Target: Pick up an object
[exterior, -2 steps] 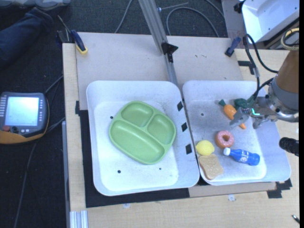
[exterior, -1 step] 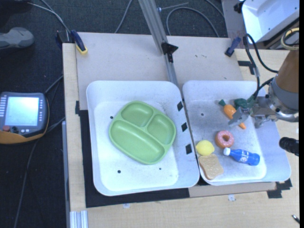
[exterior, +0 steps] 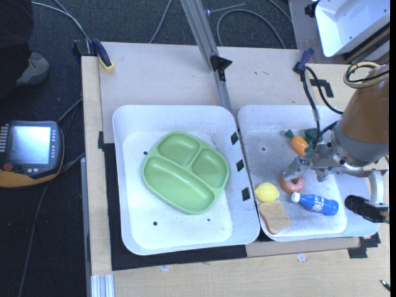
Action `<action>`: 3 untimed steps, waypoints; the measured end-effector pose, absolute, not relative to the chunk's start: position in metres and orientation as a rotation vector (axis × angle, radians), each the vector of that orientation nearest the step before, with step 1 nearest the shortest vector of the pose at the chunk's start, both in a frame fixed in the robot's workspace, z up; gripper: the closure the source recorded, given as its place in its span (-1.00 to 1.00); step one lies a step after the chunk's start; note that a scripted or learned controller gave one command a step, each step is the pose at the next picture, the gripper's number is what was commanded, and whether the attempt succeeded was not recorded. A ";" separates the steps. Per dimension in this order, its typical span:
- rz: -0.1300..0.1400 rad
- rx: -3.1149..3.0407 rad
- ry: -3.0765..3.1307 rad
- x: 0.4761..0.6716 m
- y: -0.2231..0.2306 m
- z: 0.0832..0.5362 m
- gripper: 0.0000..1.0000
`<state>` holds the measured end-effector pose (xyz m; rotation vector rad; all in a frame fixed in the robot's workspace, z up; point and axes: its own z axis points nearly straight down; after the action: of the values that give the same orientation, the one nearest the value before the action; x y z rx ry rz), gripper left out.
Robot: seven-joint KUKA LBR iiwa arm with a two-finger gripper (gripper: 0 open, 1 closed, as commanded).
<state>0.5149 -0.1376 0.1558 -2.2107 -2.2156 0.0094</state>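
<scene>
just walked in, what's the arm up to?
The arm reaches into the right bin from the right, its gripper low over the toys there. It sits just above the pink donut, with the carrot behind it, and the lemon, the bread slice and the blue bottle in front of it. Nothing is visibly between its fingers. The left bin holds a green divided plate.

Doughnut (exterior: 292, 182), lemon (exterior: 267, 192), carrot (exterior: 299, 145), bottle (exterior: 317, 203), bread (exterior: 275, 217) in right bin (exterior: 260, 129).
</scene>
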 end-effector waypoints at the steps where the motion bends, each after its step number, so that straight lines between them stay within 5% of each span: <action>1: 0.009 -2.212 -2.215 0.503 -0.135 0.100 -1.00; 2: 0.003 -2.216 -2.220 0.503 -0.135 0.085 -1.00; 3: 0.001 -2.220 -2.226 0.505 -0.135 0.096 1.00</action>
<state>0.5053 -0.1349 0.0959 -2.2198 -2.2261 0.0012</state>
